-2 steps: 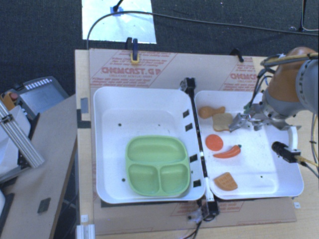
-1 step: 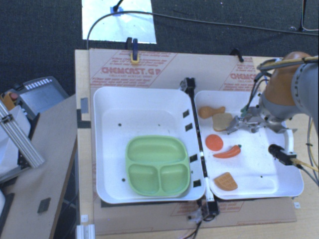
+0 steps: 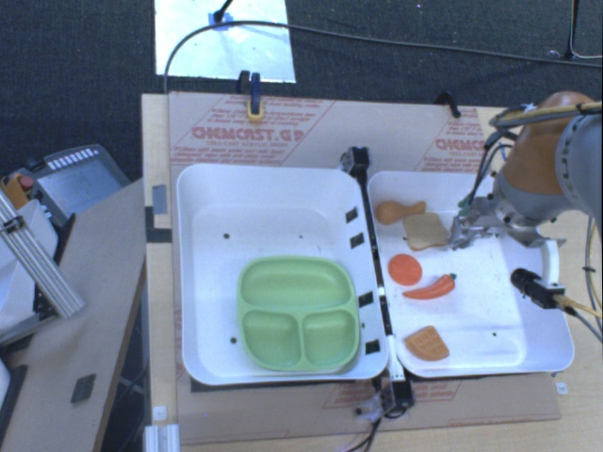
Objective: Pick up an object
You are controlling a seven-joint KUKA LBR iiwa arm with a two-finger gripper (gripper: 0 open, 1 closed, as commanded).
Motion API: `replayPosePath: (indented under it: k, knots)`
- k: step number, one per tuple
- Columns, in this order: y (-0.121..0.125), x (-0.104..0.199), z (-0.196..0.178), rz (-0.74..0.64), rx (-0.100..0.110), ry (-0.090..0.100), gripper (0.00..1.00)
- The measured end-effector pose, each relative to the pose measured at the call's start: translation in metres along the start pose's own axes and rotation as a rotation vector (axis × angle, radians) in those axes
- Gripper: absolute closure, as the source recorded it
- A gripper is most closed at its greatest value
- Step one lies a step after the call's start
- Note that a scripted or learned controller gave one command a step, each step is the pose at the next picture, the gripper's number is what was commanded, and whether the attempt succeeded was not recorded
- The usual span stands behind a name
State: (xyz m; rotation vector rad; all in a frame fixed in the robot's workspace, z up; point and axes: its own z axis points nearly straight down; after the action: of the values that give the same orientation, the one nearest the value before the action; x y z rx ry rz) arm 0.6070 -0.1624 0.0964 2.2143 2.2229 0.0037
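- Two shallow white bins sit side by side on the bench: the left bin [image 3: 203, 252] and the right bin [image 3: 528, 347].
- Inside the left bin, toward its near side, lies a green divided tray [image 3: 297, 314] with three compartments.
- Several objects lie in the left half of the right bin.
- At the far left of that bin is a drumstick-shaped brown piece [image 3: 396, 212], with a tan bread slice [image 3: 426, 231] touching it on its near right side.
- Nearer the camera lies a round red-orange slice [image 3: 405, 269], and just beside it, to the right, a red chili pepper [image 3: 430, 288].
- An orange wedge-shaped piece [image 3: 427, 345] sits apart from these, close to the bin's near edge.
- Reaching in from the right, the arm [image 3: 556, 163] carries the gripper [image 3: 462, 234] low in the right bin, just at the right edge of the bread slice.
- Whether the fingers are apart or together cannot be told; nothing is visibly held.
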Motion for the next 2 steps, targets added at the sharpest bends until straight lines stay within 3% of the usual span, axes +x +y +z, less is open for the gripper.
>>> replayPosePath:
  k: [2]
  knots:
    - [0.002,0.004,-0.110,-0.002,-0.003,0.000,1.00]
